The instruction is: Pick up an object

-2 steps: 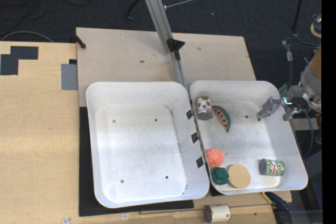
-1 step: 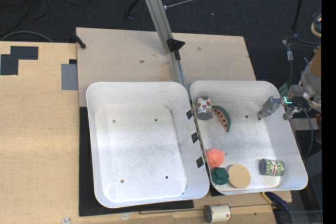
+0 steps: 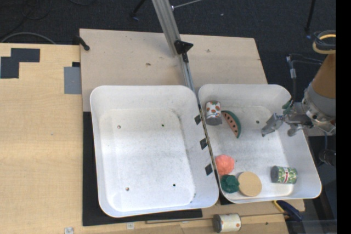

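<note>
The right bin (image 3: 274,90) holds several small objects. A small can with a red and white label (image 3: 213,112) stands near its left wall, and a watermelon slice (image 3: 233,123) lies just to the can's right. Toward the front lie a pink-orange ball (image 3: 224,164), a dark green lump (image 3: 230,184), a tan disc (image 3: 250,183) and a green can on its side (image 3: 283,175). My gripper (image 3: 272,125) hangs over the right half of this bin, right of the watermelon slice and above the green can, with nothing seen in it.
The left bin (image 3: 104,118) is beside it, divided by a ridge with black clips (image 3: 203,142). A slanted aluminium bar (image 3: 164,13) rises behind the bins. A small cylinder (image 3: 226,222) lies on the bench in front.
</note>
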Controlling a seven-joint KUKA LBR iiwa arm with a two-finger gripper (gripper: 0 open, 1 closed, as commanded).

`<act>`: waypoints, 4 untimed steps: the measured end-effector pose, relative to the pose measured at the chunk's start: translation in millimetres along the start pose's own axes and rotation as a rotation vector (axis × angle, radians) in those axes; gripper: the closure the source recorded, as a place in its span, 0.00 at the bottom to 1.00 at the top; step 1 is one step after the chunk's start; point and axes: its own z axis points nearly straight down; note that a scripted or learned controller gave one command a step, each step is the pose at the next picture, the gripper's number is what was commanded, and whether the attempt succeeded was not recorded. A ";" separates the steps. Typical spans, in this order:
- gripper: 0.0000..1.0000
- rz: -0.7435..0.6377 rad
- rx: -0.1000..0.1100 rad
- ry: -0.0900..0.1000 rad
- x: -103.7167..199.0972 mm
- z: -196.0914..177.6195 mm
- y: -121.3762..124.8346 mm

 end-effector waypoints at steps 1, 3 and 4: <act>0.00 0.001 -0.001 0.000 3.5 47.0 3.0; 1.00 0.005 -0.004 -0.001 3.1 69.7 4.2; 1.00 -0.001 -0.010 -0.003 4.5 26.7 12.0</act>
